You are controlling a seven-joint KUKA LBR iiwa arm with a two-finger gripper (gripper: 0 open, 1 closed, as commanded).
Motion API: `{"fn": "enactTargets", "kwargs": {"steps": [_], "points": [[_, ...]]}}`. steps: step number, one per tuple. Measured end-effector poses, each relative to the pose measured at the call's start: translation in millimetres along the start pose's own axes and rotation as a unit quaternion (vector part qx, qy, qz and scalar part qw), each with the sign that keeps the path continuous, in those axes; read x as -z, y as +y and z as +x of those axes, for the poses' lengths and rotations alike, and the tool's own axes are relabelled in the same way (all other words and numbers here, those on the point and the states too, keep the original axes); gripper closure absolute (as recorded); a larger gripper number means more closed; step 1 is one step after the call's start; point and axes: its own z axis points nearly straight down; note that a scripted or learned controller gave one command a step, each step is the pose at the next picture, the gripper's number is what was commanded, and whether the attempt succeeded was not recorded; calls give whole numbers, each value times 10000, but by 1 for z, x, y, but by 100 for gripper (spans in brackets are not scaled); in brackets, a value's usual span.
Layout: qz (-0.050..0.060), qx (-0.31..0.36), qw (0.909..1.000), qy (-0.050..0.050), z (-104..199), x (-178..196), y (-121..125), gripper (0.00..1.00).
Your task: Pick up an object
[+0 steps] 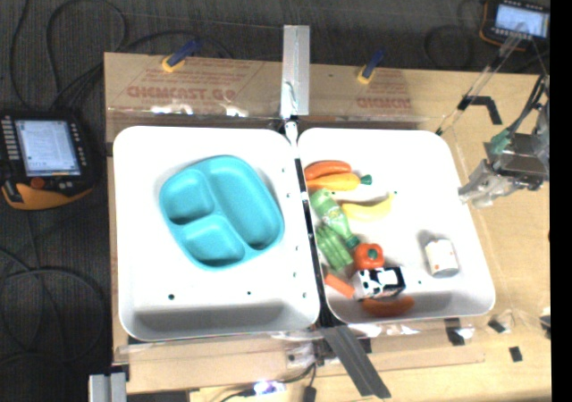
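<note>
The claw, its state unclear, hovers beyond the right bin; the banana lies left-right, stem toward it.

end effector: grey metal; boxy; green patch; thin dark rods

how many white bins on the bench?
2. Left bin holds the blue divided tray; right bin holds the toy food pile along its left side.

Single fixed cam above bench, looking down at slant. Both white bins fully in frame, mid-range. Bench far edge toward frame top, floor beyond.
</note>
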Motion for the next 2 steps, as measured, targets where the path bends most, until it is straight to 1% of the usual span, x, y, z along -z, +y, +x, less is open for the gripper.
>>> {"fn": "enactTargets", "kwargs": {"steps": [1,2], "points": [[11,10,10000,-5,0,8,1,100],[2,-116,9999,8,22,2,-2,100]]}}
